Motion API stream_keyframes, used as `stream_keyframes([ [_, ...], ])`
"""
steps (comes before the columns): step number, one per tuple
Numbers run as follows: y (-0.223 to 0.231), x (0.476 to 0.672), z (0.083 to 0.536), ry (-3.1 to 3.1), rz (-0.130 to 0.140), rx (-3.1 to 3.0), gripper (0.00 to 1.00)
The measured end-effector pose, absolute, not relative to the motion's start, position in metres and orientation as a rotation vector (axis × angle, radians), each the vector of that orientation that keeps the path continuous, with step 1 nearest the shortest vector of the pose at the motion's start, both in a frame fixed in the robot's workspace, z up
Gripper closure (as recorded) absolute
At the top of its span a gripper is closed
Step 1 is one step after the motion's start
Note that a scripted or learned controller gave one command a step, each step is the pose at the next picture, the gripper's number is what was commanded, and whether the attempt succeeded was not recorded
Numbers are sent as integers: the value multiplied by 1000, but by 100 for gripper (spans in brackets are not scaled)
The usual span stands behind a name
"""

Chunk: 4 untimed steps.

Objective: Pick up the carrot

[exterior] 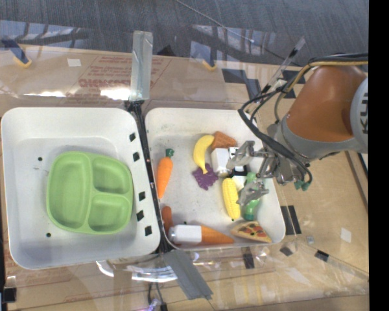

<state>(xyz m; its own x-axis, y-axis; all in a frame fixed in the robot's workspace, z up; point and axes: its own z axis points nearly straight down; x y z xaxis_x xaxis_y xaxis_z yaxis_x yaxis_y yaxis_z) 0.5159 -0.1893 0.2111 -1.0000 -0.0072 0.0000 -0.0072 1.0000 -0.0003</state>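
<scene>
Right of centre, gripper [249, 173] hovers over corn [230, 198], fingers' state unclear; carrot [163, 175] sits well left — wrong-item grab likely.

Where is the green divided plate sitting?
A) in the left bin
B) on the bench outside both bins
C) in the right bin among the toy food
A: the green divided plate lies flat in the left bin, while the carrot and other toy food lie in the right bin.

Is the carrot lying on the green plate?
No, the carrot lies in the right bin, while the green plate sits in the left bin.
</scene>
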Motion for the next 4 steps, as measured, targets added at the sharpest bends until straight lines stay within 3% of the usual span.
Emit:
stream_keyframes([
  [1, -166, 495, 134, -3114, -2, -390, 0],
  [2, -165, 497, 145, -3118, -1, -374, 100],
  [3, -118, 505, 148, -3102, -3, -479, 100],
  [4, -95, 494, 316, -3071, -1, -713, 100],
])
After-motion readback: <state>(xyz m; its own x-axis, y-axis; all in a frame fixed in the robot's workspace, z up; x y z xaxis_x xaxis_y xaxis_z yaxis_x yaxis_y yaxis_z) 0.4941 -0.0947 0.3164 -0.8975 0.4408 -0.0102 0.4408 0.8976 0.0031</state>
